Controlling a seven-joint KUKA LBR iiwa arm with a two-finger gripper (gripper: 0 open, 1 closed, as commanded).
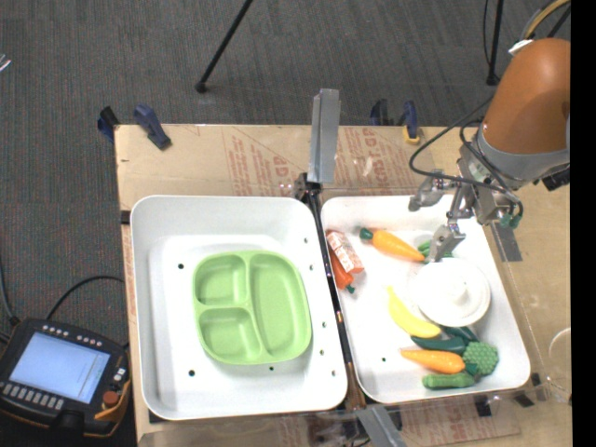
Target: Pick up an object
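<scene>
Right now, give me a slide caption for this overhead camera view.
Claw above right bin of toy food; green divided plate in left bin.

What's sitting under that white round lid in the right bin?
A banana pokes out from under the lid's left edge, and a dark green vegetable shows below its lower rim. Whatever else lies beneath the lid is covered.

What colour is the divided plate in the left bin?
Light green; the divided plate shows best in the camera view.
</scene>
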